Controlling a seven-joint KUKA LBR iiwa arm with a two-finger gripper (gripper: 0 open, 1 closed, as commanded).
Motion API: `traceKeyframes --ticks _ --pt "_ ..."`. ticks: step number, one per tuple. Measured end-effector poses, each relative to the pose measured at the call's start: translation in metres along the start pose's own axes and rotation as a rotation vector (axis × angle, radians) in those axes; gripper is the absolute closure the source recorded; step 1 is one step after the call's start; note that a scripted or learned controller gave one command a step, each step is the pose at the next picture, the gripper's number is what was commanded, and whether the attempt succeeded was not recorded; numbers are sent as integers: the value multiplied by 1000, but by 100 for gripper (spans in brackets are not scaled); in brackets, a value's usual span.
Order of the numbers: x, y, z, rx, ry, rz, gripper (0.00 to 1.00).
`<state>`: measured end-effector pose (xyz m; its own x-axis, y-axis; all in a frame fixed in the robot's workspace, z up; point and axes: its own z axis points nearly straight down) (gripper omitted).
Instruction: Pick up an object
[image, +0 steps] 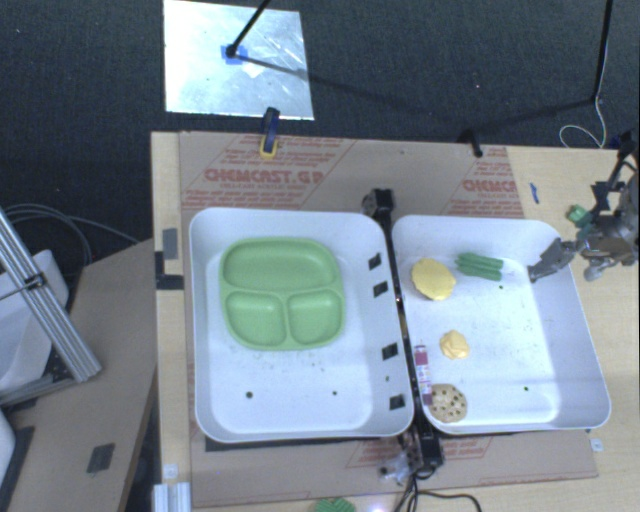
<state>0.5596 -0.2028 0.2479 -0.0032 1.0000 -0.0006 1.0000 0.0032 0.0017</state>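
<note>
**A:** What is the setting?

**B:** A tan bench (330, 165) with red printed lettering, standing on dark carpet. Two shallow white bins sit on it side by side, their inner rims touching. A shiny metal sheet (238, 58) lies on the floor beyond the bench's far edge, and a yellow clamp (269, 135) grips that edge.

**A:** And in the bins?

**B:** The left bin (210, 400) carries a green divided plate (283, 293) toward its far left part. The right bin (570, 390) has a round yellow piece (434, 279) near its far left corner, a green ribbed piece (480, 265) just beside it, a smaller yellow lump (454, 345) near the middle of the left rim, and a speckled cookie (447, 402) in the near left corner.

**A:** The gripper?

**B:** The gripper (550, 262) hangs at the right bin's far right corner, nothing in it; whether it is spread, I cannot tell. The bin's right half lies bare.
</note>
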Motion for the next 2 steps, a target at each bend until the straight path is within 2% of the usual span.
traceKeyframes --ticks 1,2 --pt "34 35 136 9 5 -5 0" --pt "44 58 164 -2 -1 -3 0"
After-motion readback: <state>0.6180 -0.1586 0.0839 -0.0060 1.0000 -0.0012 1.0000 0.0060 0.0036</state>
